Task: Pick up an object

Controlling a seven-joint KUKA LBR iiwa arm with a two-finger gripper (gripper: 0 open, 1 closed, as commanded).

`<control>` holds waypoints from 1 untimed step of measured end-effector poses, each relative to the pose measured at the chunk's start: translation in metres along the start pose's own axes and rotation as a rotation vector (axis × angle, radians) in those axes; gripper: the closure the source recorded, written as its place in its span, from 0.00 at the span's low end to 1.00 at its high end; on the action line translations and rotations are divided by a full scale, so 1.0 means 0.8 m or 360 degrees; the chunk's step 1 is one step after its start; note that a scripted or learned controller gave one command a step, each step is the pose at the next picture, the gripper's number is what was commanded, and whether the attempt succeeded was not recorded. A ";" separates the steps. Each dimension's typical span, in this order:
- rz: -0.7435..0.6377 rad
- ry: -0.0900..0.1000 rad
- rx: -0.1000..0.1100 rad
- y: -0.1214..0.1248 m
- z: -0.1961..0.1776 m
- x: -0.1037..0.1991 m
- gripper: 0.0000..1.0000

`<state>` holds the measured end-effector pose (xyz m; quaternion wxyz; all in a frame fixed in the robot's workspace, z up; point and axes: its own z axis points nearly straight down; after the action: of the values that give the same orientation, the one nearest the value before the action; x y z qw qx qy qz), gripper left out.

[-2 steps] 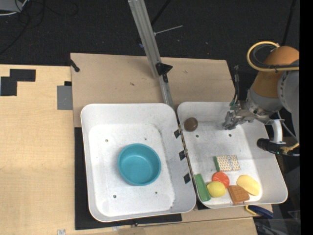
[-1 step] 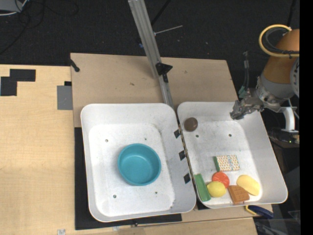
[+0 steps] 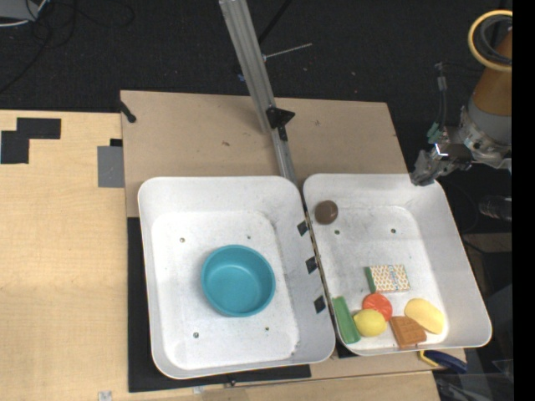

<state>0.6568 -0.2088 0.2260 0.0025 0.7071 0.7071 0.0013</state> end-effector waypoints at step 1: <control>-0.0001 0.0003 0.0011 0.000 0.025 0.001 1.00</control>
<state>0.6568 -0.2084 0.2057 -0.0005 0.7069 0.7074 -0.0004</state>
